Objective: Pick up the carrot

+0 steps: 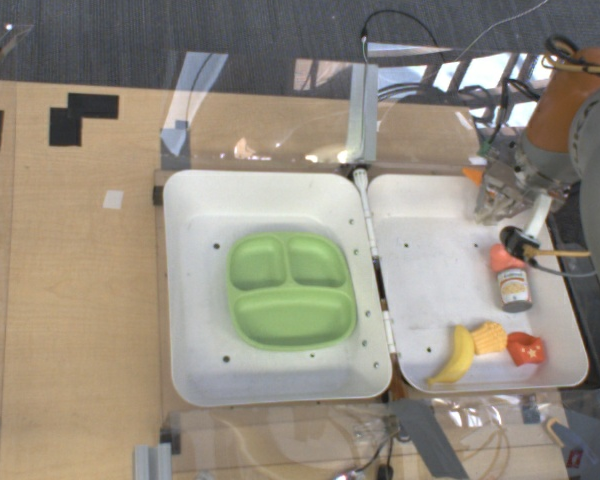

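Light-brown wood makes the bench (pixel 70 298), and on it two shallow white bins stand side by side, touching along their inner edges. The left bin (pixel 195 368) holds a green plate (pixel 290 293) with three compartments, lying flat near the middle of the bin.

The arm (pixel 570 108), grey with an orange band, comes in from the right side and hangs over the far right corner of the right bin (pixel 430 268). Its gripper (pixel 500 206) points down, low over the bin floor near the far wall. Whether it is released or clenched I cannot tell, and I see nothing grasped in it.

Along the near edge of the right bin lies a yellow banana (pixel 455 358), curved, and just beside it, at its right, a small yellow corn piece (pixel 490 339) and then a red toy (pixel 526 348). A little bottle (pixel 513 280) with an orange-red cap lies near the right wall, between these and the gripper.

The carrot (pixel 473 175) seems to be the small orange piece at the far rim of the right bin, just to the left of the gripper and apart from it. Most of it is too small to see clearly.
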You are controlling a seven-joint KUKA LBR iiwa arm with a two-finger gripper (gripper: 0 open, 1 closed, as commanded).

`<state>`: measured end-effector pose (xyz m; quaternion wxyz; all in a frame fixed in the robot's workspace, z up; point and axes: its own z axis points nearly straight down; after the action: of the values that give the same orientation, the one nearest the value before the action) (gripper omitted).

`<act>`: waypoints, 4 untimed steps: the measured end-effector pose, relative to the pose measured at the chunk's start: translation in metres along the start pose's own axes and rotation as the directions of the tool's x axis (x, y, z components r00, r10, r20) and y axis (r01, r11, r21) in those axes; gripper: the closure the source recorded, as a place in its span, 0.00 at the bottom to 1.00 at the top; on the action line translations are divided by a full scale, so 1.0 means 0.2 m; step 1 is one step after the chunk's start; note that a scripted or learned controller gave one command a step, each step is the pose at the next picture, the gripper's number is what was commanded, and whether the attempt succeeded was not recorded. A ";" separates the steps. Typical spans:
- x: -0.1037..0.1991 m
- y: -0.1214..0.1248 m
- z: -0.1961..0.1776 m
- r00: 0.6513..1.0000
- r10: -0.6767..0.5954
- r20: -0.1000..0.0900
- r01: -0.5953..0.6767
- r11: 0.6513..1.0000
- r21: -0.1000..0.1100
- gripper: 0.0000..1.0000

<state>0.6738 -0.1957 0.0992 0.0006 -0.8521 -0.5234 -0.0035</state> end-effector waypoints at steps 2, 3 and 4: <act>-0.04 -0.15 -0.55 0.941 -0.338 0.006 0.338 0.941 -0.002 0.00; 0.05 -0.22 -0.05 0.986 -0.164 0.000 0.164 0.986 -0.023 0.00; 0.25 -0.14 0.03 0.990 -0.142 0.009 0.142 0.990 -0.008 0.00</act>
<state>0.6718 -0.1377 0.0938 -0.0053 -0.8127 -0.5827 -0.0022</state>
